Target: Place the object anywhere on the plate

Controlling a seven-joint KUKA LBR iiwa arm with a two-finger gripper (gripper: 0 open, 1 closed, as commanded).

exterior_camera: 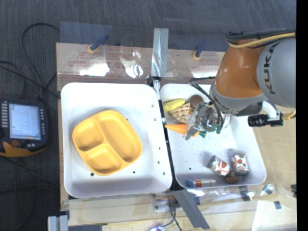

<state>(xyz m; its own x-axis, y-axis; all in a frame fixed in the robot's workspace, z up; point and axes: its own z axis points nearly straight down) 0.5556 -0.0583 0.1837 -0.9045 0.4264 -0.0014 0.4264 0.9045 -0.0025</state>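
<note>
A yellow divided plate (107, 141) lies in the left bin (72, 177), with nothing on it. My gripper (193, 128) is low in the right bin (252, 148), near that bin's upper left corner, pointing down and to the left. Its tip sits just right of an orange carrot (175, 127) and below a tan patterned piece (182, 113). A yellow banana-like piece (173, 104) and a brown lump (196, 100) lie just above. I see nothing held in the gripper. The arm's body hides the bin's upper right part.
Two small printed cans (220, 165) (239, 162) and a dark lump (232, 179) lie at the right bin's lower right. A marker (201, 182) rests by its front wall. The raised divider (163, 138) separates the bins. A pendant (23, 127) sits off the bench, left.
</note>
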